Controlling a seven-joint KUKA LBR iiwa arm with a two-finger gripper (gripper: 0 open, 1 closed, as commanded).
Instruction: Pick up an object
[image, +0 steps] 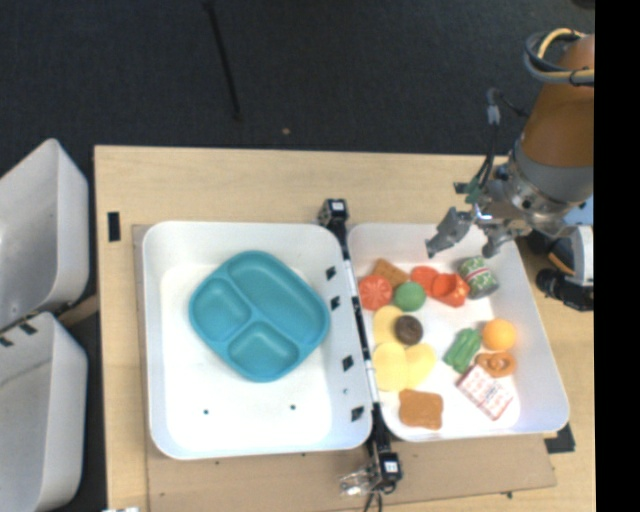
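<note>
Metal gripper (470, 236) fingers spread, holding nothing, above glossy plastic toy food (408, 296), smooth blue 3-compartment tray (259, 314)

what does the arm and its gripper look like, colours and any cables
The arm has an orange band above a grey wrist section, with a yellowish ring at its top edge. Thin dark cables run beside the wrist. The gripper is grey metal with two slim fingers.
</note>
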